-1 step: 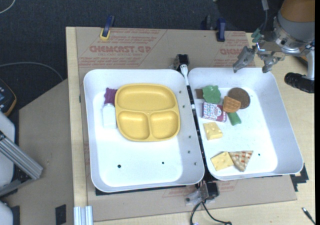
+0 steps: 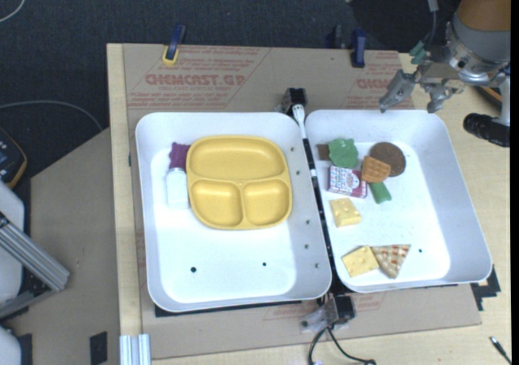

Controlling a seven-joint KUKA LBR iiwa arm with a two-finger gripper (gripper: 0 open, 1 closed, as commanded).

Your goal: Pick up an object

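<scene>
**Claw spread wide above the right bin's far edge, holding nothing**

From my console I see the bench (image 2: 243,71) carrying the two white bins side by side. The left bin (image 2: 235,274) holds the biggest item, a yellow compartment tray (image 2: 238,180), lying flat in the bin's far half. Just beside the tray's left edge are a purple piece (image 2: 178,152) and a small white bottle (image 2: 176,187), both touching or nearly touching it; I cannot tell which.

The right bin (image 2: 450,201) holds the small play-food pieces I could pick. The arm (image 2: 482,6) comes in at the upper right, and its gripper (image 2: 415,94) hangs over the bin's far rim with its two fingers well apart and nothing between them.

In the bin, well clear of the claw: a brown round piece (image 2: 391,156), a waffle-like tan piece (image 2: 375,169) overlapping it, a green leafy piece (image 2: 342,151), a pink-and-white carton (image 2: 345,182), a yellow cheese block (image 2: 345,212), then a second cheese wedge (image 2: 358,261) touching a pizza slice (image 2: 392,259) near the front rim.
</scene>
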